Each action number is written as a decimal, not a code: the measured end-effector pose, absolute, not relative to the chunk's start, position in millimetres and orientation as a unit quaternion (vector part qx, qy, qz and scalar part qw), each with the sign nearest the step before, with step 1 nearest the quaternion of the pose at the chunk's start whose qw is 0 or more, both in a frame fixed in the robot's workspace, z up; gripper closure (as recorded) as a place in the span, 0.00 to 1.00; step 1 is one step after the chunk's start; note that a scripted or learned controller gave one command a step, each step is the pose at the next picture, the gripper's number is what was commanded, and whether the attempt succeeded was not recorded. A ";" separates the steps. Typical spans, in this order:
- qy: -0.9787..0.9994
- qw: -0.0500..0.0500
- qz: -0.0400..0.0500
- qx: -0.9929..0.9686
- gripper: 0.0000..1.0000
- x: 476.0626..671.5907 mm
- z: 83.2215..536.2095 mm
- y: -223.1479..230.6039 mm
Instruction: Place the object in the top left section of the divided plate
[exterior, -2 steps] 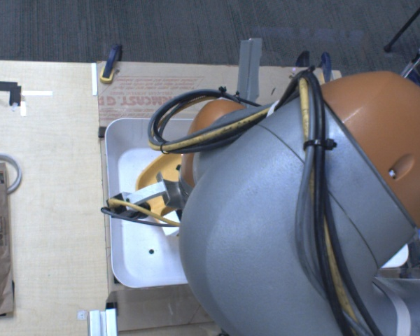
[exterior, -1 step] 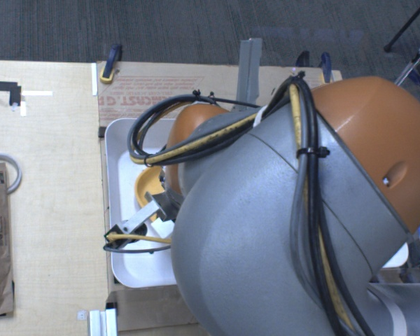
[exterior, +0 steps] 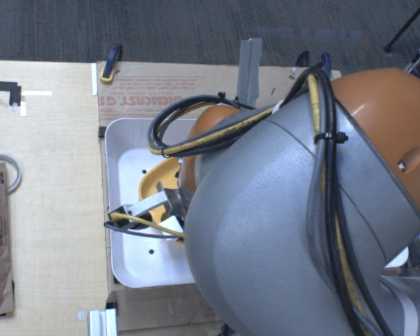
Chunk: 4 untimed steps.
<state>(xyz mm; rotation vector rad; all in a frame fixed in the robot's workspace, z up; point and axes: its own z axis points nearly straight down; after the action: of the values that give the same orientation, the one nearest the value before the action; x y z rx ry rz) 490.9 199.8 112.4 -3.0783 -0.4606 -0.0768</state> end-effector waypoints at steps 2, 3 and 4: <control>-0.243 0.021 -0.020 -0.970 1.00 486.9 113.2 158.2; -0.233 0.007 -0.023 -0.972 0.00 490.2 108.5 144.1; -0.235 -0.001 -0.006 -0.972 0.00 482.6 98.3 215.0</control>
<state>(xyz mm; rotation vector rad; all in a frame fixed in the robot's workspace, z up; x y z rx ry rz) 482.6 215.0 98.3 -3.0555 -0.7400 -0.0201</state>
